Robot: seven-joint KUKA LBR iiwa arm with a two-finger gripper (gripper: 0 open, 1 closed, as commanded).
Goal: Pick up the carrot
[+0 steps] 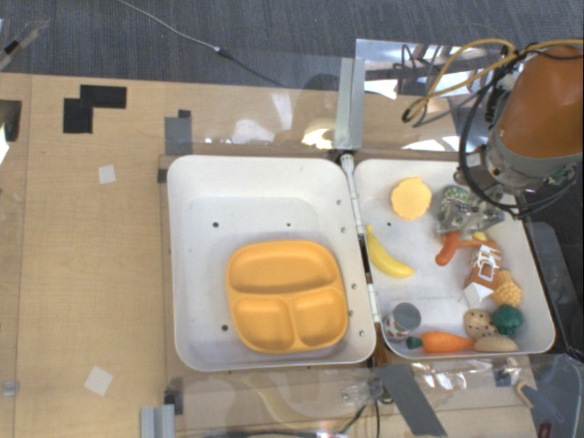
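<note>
Camera view has the pincer (464, 213) low in the right bin (546, 336), can't tell if it's open or gripping anything, and the carrot (446, 342) lies well below it by the bin's front wall.

Orange carrot (446, 342) lies flat along right bin's near wall, seemingly green-tipped

The arm (540, 108) is cut off at the right edge; the gripper (467, 210) finger state is indistinct.
</note>
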